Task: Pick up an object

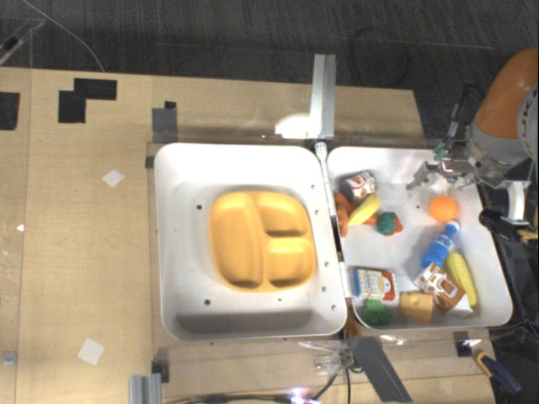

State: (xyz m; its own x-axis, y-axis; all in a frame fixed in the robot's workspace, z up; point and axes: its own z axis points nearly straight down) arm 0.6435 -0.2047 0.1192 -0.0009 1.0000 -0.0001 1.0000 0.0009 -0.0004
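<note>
Wooden tabletop (76,251) carries two shallow white bins side by side. One, the left white bin (181,225), holds a yellow divided plastic tray (259,238). Its neighbour, the right white bin (497,297), holds small toys: a blue bottle (440,247), a yellow corn cob (461,278), a yellow banana (364,210) and an orange ball (443,208). At that bin's upper right corner hangs the grey arm's tool (429,173), near the ball; whether its fingers are spread cannot be told.

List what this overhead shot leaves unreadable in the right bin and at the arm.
- Gripper: too small and blurred to read, camera view.
- Arm: cut off by the right edge.
- Small carton: label print too small to read.
- Orange item by the dividing wall: partly hidden under the banana.
</note>
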